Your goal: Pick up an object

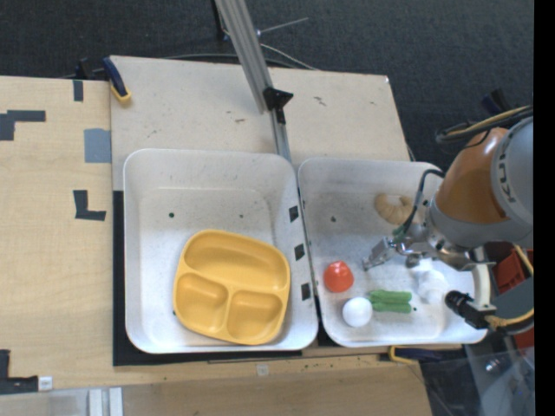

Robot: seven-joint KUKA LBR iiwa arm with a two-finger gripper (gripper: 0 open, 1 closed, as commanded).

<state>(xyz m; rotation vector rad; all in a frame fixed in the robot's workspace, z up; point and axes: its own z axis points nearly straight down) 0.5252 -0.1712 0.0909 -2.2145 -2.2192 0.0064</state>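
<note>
- Jaws (381, 254): they hang low in the right bin (347, 193), pointing toward 9 o'clock from the wrist. Metal tips are visible but small and blurred; I cannot tell whether they are spread or closed. Nothing is visible between them.
- Nearest candidates, measured from the jaws:
  - Red object (338, 276), at about 8 o'clock, near but apart from the tips. It is rounded and looks smooth, so I judge it light and liable to roll; take it across its widest middle.
  - Green object (390, 301), at about 6 o'clock, long and lying flat. Likely light and stiff enough; pinch across its short width, at mid-length.
  - White ball (356, 311), at about 7 o'clock, just beside the green object's 9 o'clock end. Probably slippery and apt to squirt out of an off-centre grip.
  - Tan lump (393, 206), at about 12 o'clock, near the arm's shadowed side. Irregular shape; material unclear.
  - Pale white item (427, 276), at about 3 o'clock, under the wrist. Too washed out to identify.
- Farther out: yellow divided tray (232, 286) in the left bin (208, 185), well apart at 9 o'clock. Broad and rigid, so a rim grip would be the only option.
- Both bins sit on the table (217, 102).
</note>
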